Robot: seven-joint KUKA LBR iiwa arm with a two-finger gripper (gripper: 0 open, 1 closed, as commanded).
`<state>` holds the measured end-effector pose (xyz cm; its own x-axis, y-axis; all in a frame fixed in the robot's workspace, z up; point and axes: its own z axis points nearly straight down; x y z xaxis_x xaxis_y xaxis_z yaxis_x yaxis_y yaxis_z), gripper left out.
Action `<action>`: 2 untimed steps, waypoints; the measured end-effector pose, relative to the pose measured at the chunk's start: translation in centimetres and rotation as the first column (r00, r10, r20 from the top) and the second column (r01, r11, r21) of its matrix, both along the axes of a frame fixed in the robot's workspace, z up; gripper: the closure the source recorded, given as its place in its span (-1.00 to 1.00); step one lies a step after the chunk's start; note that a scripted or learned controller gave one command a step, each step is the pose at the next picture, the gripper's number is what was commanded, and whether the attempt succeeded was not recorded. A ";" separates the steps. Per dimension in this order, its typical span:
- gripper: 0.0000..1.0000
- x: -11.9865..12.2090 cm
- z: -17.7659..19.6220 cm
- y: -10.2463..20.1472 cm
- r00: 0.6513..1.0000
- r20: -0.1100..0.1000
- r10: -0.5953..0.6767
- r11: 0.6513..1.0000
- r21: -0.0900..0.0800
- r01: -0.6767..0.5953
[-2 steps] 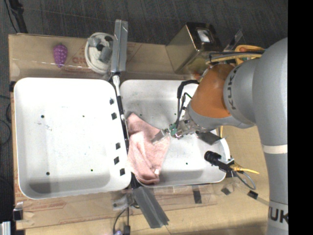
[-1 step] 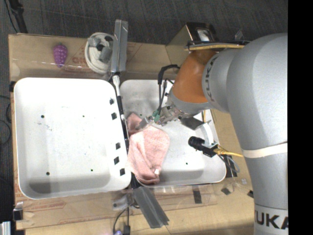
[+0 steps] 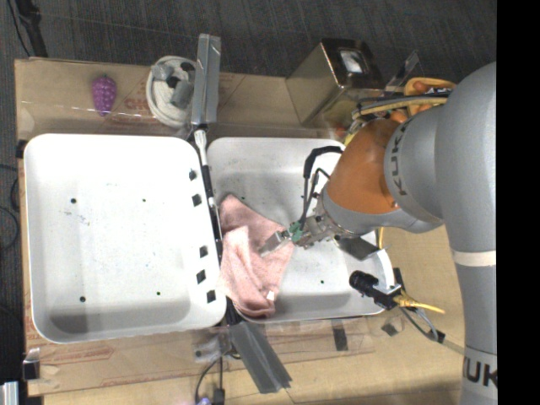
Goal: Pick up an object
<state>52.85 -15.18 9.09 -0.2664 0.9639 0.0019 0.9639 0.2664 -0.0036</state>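
Your target is the pink cloth point(image 3: 251, 260), a soft towel-like rag, crumpled w/ folds and a paler seam along one edge. It lies in the right bin point(image 3: 253, 154), bunched against that bin's 9 o'clock wall, running from about mid-wall down toward the 7 o'clock corner, where its lower end piles up and seems to lap onto the rim. Its upper corner points toward 11 o'clock.

The arm point(image 3: 439, 167) comes in from 3 o'clock: grey body down the right side, orange band point(image 3: 363, 180) over the bin's 2 o'clock area, wrist angled down toward 8 o'clock. The gripper point(image 3: 283, 239) sits low at the cloth's 3 o'clock edge, its tip right at or touching the fabric. You can see a green bit near the fingers, but too small and blurred to say if they're spread or closed, or if any cloth is between them; can't tell.

The left bin point(image 3: 51, 154) sits just beside the right one, at its 9 o'clock, w/ small dark specks on its floor. Beyond the bins, at 12 o'clock on the bench: a purple grape-like toy point(image 3: 104, 94), a white coiled object point(image 3: 169, 91), and a brown box point(image 3: 333, 78).
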 end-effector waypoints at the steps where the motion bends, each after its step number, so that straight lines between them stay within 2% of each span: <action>1: -1.00 4.1 0.0 2.7 0.998 0.001 -0.062 0.998 -0.001 0.062; 2: 1.00 4.1 0.9 2.7 0.998 -0.002 -0.059 0.998 -0.001 0.059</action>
